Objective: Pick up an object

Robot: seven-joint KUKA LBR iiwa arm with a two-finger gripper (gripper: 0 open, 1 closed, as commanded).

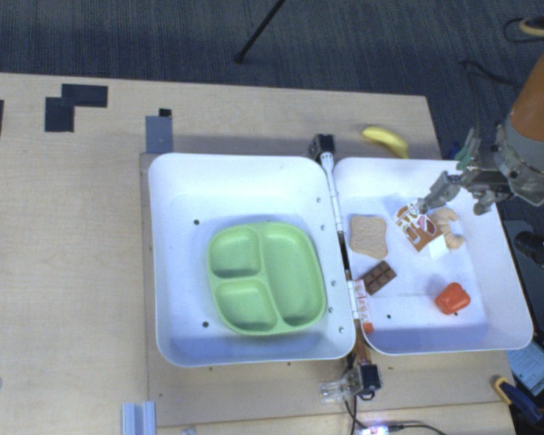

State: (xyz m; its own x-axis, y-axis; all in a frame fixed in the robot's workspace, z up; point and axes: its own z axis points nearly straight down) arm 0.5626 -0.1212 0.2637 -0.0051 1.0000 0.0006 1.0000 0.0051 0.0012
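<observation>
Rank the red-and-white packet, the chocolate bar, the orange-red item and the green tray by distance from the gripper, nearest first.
1. Red-and-white packet, right under the gripper.
2. Chocolate bar and orange-red item, nearer the right bin's front: too close to call.
3. Green tray, left bin.

Wooden bench: two white bins, banana

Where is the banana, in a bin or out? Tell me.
Out. The banana lies on the bench, just past the far rim of the right bin, beyond its white wall.
</observation>
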